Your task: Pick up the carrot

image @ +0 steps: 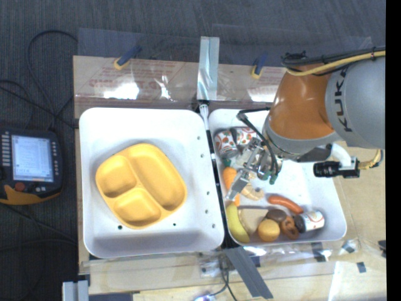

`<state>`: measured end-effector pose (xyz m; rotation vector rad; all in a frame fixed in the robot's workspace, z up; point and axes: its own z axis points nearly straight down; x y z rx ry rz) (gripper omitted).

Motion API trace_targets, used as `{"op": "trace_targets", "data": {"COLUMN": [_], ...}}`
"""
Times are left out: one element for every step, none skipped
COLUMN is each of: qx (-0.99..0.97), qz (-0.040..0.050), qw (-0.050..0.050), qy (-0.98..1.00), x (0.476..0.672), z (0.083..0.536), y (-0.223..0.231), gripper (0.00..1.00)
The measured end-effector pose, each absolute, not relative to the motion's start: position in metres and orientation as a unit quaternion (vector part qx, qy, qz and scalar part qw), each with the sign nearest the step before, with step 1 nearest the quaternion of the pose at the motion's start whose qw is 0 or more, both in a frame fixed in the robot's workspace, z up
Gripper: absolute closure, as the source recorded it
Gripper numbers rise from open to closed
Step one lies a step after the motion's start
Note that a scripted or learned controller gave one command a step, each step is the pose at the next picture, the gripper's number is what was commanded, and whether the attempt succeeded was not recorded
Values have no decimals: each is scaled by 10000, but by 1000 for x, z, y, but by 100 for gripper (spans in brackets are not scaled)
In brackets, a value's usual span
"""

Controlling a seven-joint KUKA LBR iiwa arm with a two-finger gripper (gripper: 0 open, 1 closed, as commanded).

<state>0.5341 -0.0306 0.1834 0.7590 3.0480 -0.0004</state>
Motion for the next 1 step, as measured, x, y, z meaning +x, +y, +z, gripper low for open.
{"op": "trace_targets", "data": {"qx": [2907], "qz": [-4], "qw": [39], "qy": [9568], "x": [517], "z": [93], "y": [-104], "gripper": [0]}}
